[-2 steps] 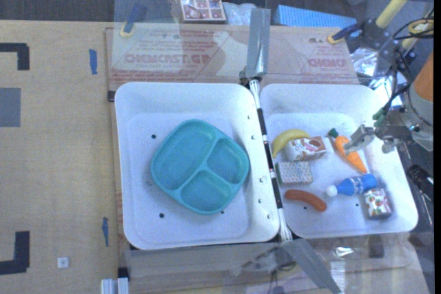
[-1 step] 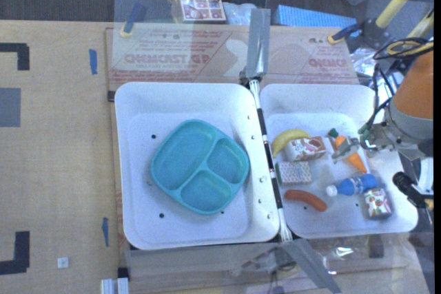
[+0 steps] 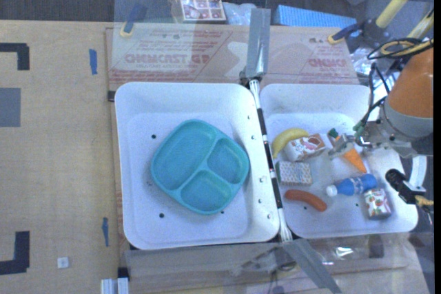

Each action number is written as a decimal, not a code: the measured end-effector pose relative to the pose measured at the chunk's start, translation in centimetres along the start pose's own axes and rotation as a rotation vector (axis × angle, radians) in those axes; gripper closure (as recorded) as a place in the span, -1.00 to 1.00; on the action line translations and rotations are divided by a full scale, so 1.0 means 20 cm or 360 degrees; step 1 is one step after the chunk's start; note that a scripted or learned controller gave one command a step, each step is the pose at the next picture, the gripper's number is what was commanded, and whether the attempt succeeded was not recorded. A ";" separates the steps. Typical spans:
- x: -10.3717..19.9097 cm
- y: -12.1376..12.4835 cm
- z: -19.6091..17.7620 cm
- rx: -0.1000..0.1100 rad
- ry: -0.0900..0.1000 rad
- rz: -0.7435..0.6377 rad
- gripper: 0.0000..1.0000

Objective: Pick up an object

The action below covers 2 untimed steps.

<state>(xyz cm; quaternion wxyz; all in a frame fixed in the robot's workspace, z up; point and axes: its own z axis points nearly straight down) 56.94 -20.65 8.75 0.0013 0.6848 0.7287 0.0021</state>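
The right bin [image 3: 317, 220] holds several small items: a yellow banana [image 3: 288, 139], a small printed carton [image 3: 308, 147], a speckled square cracker [image 3: 295, 173], a red-brown sausage [image 3: 306, 200], a blue-capped bottle [image 3: 353, 185], a printed can [image 3: 376, 203] and an orange carrot-like wedge [image 3: 355, 160]. My gripper [image 3: 342, 142] reaches in from the right and hangs low over the bin's middle, just above the orange wedge and to the right of the carton. The view is too small to show anything held.
The left bin [image 3: 138, 113] contains a teal divided plate [image 3: 200, 166]. The arm's orange band [image 3: 413, 86] and grey wrist overhang the right bin's right rim. Cardboard sheets [image 3: 179, 55] and boxes lie behind the bins. Bare bench extends to the left.
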 end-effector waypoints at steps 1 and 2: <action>-0.01 0.00 -0.06 -0.0009 -0.0004 0.0006 1.00; 0.23 0.10 -0.51 0.0005 -0.0004 0.0030 1.00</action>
